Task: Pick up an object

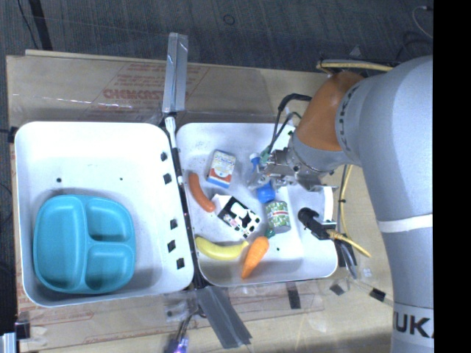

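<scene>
The arm's wrist hides the gripper (266,173) tips, low in the right bin (309,259) over a blue-capped bottle (271,206); whether its jaws grip cannot be told. Banana (219,249) and carrot (255,257) lie nearby.

White letters "UK" on my grey arm (412,322) at lower right, faint red print on the tabletop (140,87) illegible
</scene>
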`<state>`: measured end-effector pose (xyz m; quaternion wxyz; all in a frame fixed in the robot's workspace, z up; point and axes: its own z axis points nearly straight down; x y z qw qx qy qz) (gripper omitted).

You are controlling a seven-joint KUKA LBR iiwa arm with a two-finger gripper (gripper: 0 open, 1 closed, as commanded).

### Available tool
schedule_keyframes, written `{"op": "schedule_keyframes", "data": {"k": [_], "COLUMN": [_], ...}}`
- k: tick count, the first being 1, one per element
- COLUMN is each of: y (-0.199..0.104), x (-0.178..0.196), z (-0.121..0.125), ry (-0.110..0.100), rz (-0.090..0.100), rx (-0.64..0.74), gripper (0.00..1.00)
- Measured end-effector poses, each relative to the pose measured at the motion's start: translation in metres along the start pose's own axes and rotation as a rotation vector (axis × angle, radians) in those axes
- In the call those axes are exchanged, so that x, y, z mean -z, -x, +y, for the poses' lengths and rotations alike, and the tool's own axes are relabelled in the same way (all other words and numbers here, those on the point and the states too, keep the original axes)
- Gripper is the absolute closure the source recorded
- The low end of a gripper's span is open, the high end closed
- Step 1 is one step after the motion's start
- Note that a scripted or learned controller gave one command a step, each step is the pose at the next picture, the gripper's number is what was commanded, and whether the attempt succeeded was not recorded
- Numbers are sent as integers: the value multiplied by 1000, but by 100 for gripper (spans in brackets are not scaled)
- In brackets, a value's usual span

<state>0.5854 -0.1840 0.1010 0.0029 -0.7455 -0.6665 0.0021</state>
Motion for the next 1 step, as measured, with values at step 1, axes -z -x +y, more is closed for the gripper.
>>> {"op": "schedule_keyframes", "data": {"k": [1], "y": [-23], "x": [126], "z": [20], "ry": [5], "rz": [-1], "rx": [73], "gripper": [100]}}
